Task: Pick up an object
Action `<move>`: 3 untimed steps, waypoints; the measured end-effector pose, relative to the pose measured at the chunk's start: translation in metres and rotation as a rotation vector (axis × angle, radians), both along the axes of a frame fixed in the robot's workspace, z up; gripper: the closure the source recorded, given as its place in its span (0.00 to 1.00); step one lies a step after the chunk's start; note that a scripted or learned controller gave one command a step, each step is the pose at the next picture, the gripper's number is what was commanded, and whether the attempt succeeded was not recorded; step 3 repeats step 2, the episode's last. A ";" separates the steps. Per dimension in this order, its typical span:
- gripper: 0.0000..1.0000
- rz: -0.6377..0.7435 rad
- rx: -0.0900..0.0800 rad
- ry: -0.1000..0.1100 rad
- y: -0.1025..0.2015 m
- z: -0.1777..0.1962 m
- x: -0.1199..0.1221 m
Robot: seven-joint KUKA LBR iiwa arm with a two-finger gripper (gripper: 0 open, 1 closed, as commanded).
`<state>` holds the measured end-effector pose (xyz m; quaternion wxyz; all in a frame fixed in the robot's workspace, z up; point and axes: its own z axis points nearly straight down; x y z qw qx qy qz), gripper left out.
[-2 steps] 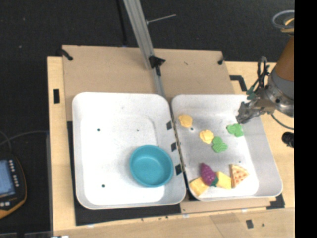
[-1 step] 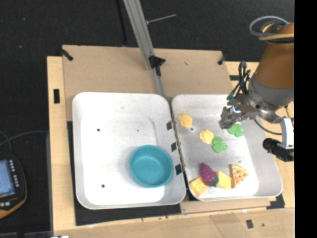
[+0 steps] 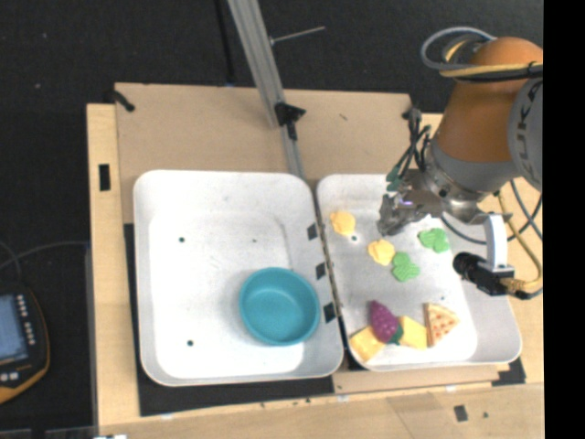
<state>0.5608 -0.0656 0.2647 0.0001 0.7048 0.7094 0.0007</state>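
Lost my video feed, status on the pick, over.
Claw low over right bin, grip state unclear. Nearest pieces: yellow toy just below it, another yellow piece to its left. Blue bowl in left bin, out of the way.

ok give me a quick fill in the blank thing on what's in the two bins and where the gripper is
1. The blue bowl sits in the ______ bin of the camera view.
2. The gripper hangs over the ______ bin.
3. The purple toy lies between two ______ pieces near that bin's front edge.
4. The pizza slice lies to the ______ of the purple toy in the view.

Missing words: left; right; yellow; right
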 end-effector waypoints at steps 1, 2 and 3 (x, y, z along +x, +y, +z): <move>1.00 -0.004 -0.001 0.000 0.055 0.000 0.003; 1.00 -0.004 0.000 0.002 0.112 -0.001 -0.004; 1.00 -0.004 0.000 0.002 0.112 -0.001 -0.004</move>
